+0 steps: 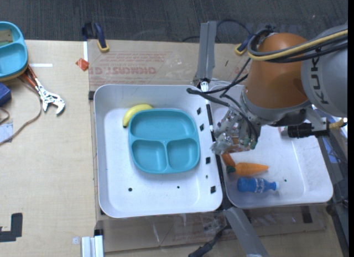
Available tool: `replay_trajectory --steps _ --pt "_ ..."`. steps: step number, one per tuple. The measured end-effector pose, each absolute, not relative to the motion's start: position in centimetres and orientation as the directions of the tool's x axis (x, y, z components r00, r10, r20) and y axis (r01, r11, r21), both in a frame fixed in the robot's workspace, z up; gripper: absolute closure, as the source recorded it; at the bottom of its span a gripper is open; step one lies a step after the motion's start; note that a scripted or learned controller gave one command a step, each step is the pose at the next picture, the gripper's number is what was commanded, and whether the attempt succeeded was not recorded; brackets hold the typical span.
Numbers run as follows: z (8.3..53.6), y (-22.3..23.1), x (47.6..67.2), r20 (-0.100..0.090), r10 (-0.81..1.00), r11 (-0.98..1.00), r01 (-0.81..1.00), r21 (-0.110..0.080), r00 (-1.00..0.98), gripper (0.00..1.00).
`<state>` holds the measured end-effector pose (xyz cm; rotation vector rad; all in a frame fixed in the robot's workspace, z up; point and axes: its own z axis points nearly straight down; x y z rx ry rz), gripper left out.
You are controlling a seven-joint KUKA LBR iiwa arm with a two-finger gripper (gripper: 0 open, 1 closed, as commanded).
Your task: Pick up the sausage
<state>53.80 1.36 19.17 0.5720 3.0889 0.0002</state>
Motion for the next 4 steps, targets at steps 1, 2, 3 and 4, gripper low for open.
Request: replay_trajectory --steps 1,2,3,4 --pt "19.2 -1.6 61.3 -0.003 0.279 0.96 0.279 0.0 -0.96 1.0" --pt "19.2 -5.4 63.0 -0.005 0.071 0.997 0.071 0.0 -0.997 1.0" --pt "10.8 -10.1 62.9 -0.01 -0.058 0.998 -0.058 0.0 -0.998 1.0" --pt "19.3 0.1 63.1 -0.006 -0.309 0.951 -0.309 0.0 -0.951 1.0"
